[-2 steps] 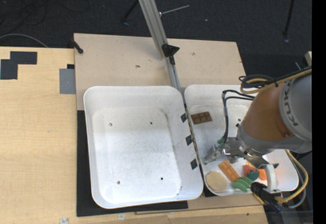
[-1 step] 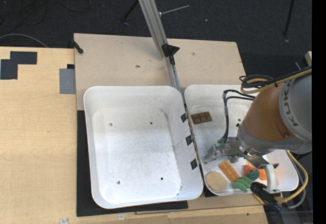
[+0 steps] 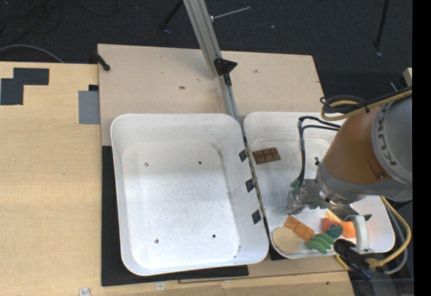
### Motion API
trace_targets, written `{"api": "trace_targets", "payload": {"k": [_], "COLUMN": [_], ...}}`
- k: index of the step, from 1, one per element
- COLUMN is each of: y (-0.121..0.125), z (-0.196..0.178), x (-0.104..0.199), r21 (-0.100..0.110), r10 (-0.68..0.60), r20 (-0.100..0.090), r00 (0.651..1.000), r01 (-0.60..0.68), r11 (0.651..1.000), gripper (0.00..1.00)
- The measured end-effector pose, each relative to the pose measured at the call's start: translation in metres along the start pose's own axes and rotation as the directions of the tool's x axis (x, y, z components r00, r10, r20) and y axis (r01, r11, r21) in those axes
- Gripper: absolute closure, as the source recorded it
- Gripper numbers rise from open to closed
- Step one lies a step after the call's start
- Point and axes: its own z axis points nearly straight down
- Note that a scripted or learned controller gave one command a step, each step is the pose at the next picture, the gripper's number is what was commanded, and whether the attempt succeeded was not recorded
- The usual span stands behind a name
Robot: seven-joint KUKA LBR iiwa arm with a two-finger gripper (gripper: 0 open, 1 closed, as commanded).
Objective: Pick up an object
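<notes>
My hand (image 3: 296,202) is low in the right bin (image 3: 283,128), just above the toys by its near edge; I can't tell if it's grasping, so next I go down and grab the orange block (image 3: 299,227).

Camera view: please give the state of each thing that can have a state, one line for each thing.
Left bin: upright on the bench, nothing in it.
Right bin: holds several small objects.
Brown chocolate-bar piece: lies flat, alone, in the far part of the right bin.
Tan block: lies at the near edge.
Beige round piece: beside the tan block.
Green ridged piece: lies by the arm.
Gripper: low in the right bin.
</notes>
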Motion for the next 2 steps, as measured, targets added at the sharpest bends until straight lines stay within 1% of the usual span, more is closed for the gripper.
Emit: {"api": "trace_targets", "payload": {"k": [1,2], "y": [-0.004,0.002], "z": [-0.061,-0.111], "x": [0.000,0.008], "r21": [-0.005,-0.005], "r10": [-0.013,-0.014], "r20": [0.002,0.002], "r00": [1.000,1.000], "r01": [0.013,0.014], "r11": [1.000,1.000], "gripper": [1.00,1.00]}}
